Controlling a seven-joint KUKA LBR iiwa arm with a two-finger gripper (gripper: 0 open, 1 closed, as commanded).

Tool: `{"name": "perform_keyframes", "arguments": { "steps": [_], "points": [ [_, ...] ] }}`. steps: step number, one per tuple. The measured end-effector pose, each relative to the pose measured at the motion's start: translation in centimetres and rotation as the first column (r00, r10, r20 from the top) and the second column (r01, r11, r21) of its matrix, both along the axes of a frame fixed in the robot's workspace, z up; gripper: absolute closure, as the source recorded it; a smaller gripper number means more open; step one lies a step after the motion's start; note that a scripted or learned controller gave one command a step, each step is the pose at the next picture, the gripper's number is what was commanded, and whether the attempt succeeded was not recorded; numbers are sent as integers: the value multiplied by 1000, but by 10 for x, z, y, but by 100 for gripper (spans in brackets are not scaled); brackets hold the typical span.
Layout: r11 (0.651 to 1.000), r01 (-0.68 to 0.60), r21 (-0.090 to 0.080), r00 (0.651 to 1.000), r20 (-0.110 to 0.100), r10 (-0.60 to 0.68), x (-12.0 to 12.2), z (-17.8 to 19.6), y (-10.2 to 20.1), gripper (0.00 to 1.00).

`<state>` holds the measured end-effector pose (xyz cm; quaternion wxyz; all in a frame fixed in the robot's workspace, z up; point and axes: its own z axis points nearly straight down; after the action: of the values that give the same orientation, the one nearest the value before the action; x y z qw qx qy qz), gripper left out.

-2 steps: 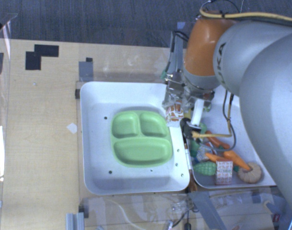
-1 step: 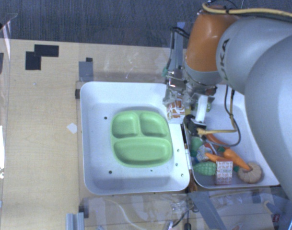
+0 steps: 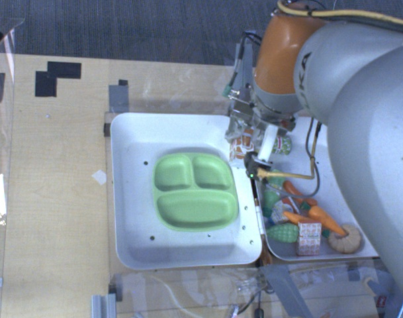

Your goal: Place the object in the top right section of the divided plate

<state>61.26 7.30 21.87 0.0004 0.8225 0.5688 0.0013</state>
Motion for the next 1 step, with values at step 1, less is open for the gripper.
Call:
{"name": "perform_keyframes", "arguments": {
  "steps": [1],
  "points": [
    [999,32,0,999,0,-32,2,4,20,100]
  ]
}}
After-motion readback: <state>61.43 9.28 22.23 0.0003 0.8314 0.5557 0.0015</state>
